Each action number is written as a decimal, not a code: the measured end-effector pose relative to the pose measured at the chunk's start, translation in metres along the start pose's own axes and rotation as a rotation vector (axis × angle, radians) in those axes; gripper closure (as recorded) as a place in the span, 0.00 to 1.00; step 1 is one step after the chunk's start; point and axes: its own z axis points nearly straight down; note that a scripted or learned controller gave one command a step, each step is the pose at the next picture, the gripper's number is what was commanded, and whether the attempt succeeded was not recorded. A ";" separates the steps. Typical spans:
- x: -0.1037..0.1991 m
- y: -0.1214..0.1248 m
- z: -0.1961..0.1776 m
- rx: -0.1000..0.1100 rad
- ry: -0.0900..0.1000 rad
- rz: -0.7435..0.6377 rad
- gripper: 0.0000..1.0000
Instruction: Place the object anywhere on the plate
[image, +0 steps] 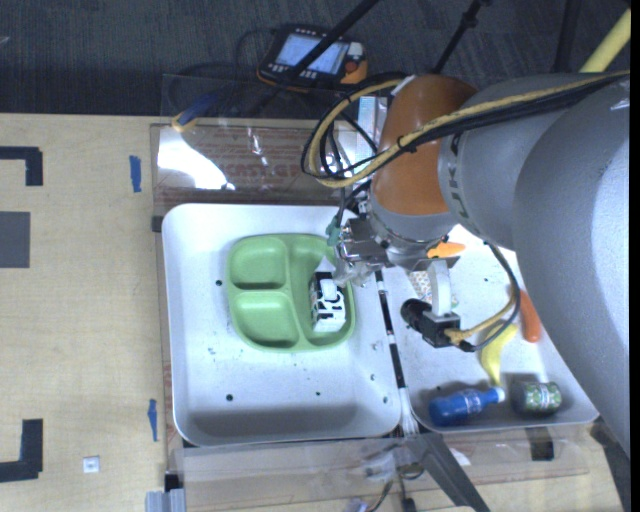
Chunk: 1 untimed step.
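Sitting on the green plate (262, 290) mid-frame, the black-and-white box (328, 301) looks placed; can't tell the gripper (350, 252) grip.

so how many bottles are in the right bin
2 show: a blue bottle lying near the front edge of the right bin, and a green bottle just right of it. The arm covers much of that bin, so more may be hidden.

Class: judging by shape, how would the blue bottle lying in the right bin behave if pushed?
The blue bottle lies on its side and looks cylindrical, so it would probably roll. The right white bin wall would likely stop it.
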 end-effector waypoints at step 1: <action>0.000 0.000 0.000 0.000 0.000 0.000 0.00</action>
